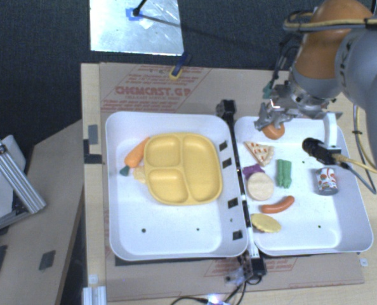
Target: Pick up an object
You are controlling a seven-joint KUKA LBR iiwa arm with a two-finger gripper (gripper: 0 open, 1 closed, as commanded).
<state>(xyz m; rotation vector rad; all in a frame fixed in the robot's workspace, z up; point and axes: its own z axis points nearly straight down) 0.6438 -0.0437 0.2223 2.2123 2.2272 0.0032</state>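
Over at the far edge of the right shallow white bin (350, 230), your grey arm's two-finger gripper (271, 123) is hanging low, and its fingers are clamping a small round orange piece (274, 131) that is peeking out beneath them. Just below it you are seeing a triangular toy pizza slice (259, 151), then a green ridged block (283, 173), a pale round disc (261, 186), a red-orange toy sausage (278, 204) and a yellow oval piece (265, 222). A small printed can (326, 180) is lying nearer the right wall. Across in the left white bin (122, 230), a yellow three-section plastic plate (179, 168) is sitting with an orange toy carrot (135, 154) touching its left edge.
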